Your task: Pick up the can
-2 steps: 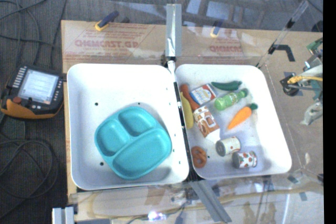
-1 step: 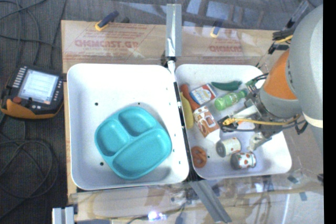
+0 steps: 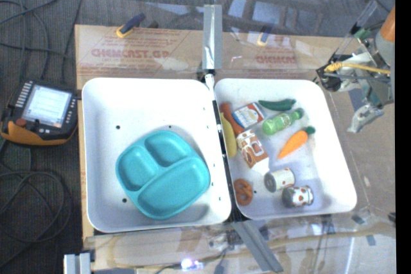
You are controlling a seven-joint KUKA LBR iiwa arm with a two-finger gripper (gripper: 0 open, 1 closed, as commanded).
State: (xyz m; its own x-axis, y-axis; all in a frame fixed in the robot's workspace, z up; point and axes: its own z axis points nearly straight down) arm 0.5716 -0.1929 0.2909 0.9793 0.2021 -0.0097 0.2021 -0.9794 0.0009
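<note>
Arm point(image 3: 387, 29) is cut off by the right edge, you only get the wrist end. Gripper point(image 3: 365, 117) fingers too small to read. Labels on both cans point(image 3: 279, 179) point(image 3: 297, 196) illegible.

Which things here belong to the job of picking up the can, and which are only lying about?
For the job:
can
gripper

Lying about:
second can
carrot
green bottle
cucumber
two small cartons
pretzel
turquoise divided plate
</note>
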